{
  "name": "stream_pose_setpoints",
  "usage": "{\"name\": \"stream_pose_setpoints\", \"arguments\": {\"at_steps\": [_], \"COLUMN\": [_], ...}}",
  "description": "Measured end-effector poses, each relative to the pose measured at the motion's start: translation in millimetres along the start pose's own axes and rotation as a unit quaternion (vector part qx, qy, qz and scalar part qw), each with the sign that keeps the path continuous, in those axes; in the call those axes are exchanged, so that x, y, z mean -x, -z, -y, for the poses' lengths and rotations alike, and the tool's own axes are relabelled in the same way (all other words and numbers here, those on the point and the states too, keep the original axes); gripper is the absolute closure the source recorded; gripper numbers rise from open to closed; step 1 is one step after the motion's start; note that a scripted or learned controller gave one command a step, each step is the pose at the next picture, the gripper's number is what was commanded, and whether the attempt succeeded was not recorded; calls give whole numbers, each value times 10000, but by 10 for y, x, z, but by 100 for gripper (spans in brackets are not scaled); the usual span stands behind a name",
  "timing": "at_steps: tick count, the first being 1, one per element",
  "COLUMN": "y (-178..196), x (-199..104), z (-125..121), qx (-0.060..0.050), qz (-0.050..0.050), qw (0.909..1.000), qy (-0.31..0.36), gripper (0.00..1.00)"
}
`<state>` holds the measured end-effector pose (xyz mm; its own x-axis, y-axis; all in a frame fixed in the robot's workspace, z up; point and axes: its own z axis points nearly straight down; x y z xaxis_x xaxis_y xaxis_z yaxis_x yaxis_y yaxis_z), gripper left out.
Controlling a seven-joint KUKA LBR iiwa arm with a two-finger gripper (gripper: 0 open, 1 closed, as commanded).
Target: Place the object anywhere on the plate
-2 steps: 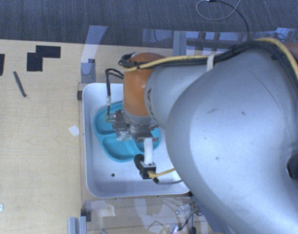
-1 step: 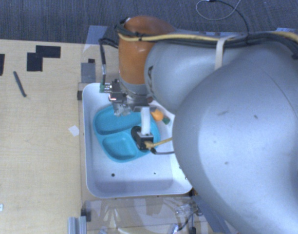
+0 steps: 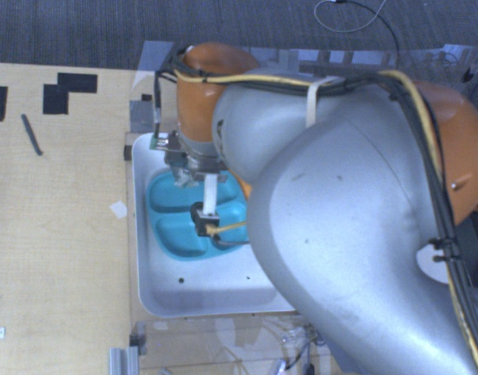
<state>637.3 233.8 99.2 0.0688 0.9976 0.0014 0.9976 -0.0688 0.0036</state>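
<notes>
A blue plate [image 3: 170,233] with divided sections lies in the left white bin [image 3: 200,287], toward its far side. My gripper [image 3: 182,176] hangs over the plate's far part, below the orange wrist band [image 3: 200,92]. A small orange patch [image 3: 244,186] shows at the plate's right side against the arm; I cannot tell what it is. The arm's grey body hides the plate's right edge.
The bulky grey arm [image 3: 340,209] covers the bench's right side and the second bin. Left of the bin is pale wooden board [image 3: 59,248] with black marks [image 3: 67,91], a thin dark rod [image 3: 30,133] and a small white scrap [image 3: 118,208].
</notes>
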Motion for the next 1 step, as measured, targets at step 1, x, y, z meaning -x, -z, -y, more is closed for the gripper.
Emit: {"name": "stream_pose_setpoints", "arguments": {"at_steps": [1], "y": [316], "x": [35], "z": [-212], "qx": [3], "qz": [-1], "qw": [9926], "qy": [-1213], "gripper": [100]}}
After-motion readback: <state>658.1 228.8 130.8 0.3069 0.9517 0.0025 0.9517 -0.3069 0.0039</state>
